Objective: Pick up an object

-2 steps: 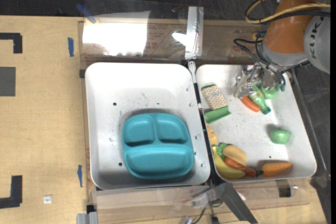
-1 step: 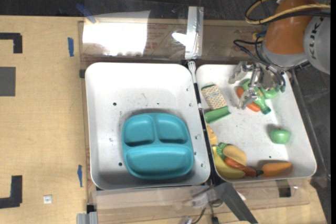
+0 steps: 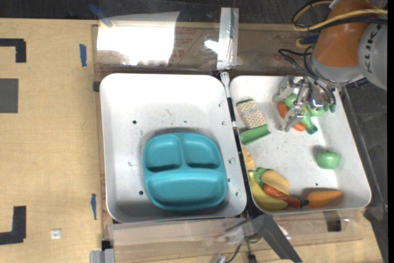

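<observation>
My gripper [image 3: 298, 113] hangs low over the far part of the right bin [image 3: 289, 154], below the arm's orange band [image 3: 340, 40]. It sits right among a small cluster of toys: an orange piece [image 3: 281, 109] on its left and an orange-and-green piece [image 3: 306, 127] just in front of it. The metal of the gripper overlaps these toys, and whether any of them is held is hidden. A patterned beige block [image 3: 250, 113] and a green stick [image 3: 254, 133] lie to the gripper's left, near the wall between the bins.
A green round toy [image 3: 329, 159] lies right of the bin's middle. A yellow banana [image 3: 271, 188], a red chili [image 3: 284, 194] and an orange carrot [image 3: 323, 197] crowd the near edge. The left bin [image 3: 160, 101] holds a teal divided plate [image 3: 183, 170].
</observation>
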Robot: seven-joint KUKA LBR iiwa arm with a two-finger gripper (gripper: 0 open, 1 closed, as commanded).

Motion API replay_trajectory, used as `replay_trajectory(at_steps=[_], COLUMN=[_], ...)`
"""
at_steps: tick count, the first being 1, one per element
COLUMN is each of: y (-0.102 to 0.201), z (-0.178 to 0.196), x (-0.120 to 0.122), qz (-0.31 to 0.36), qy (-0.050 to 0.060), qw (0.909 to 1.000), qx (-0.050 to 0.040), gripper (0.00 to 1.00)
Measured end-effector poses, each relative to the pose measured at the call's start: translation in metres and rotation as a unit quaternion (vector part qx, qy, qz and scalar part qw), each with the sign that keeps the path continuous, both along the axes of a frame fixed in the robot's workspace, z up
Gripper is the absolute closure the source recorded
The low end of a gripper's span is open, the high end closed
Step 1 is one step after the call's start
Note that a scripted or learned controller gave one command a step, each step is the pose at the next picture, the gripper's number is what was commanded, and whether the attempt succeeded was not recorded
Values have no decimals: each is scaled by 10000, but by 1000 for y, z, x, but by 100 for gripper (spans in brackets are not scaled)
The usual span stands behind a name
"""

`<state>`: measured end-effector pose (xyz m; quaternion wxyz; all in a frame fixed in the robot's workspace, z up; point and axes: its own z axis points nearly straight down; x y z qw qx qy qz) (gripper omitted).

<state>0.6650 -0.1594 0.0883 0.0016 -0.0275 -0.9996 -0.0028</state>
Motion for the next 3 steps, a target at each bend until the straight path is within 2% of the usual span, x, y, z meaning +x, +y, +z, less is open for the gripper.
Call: replay_trajectory(at_steps=[1, 2, 3], y=[0, 0, -6], z=[14, 12, -1], x=[5, 3, -15], qz=[1, 1, -419], qy=[-109, -50, -50], qw=[9999, 10000, 9991], qx=[-25, -16, -25], gripper=[100, 0, 0])
